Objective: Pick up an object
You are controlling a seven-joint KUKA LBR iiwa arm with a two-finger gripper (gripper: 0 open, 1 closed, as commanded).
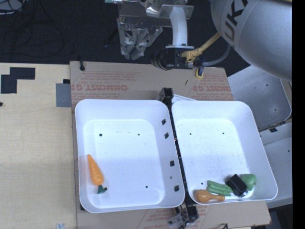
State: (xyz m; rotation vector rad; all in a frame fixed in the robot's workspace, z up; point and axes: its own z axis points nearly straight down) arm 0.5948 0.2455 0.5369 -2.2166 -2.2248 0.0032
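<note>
The arm (pixel 252 23) is seen at upper right, above the far edge of the bench. Two white bins lie side by side, touching: the left bin (pixel 81 128) and the right bin (pixel 257 128). The gripper (pixel 137 44) is raised beyond the left bin; whether it is open or closed cannot be told. A carrot (pixel 95 171) lies in the left bin's near left corner. In the right bin's near right corner, a green pod (pixel 219 188), a black block (pixel 236 184), a green piece (pixel 249 179) and an orange piece (pixel 208 196) are clustered.

Robotics lab: KUKA arm (pixel 252 23), 2 bins (pixel 86 128)
</note>
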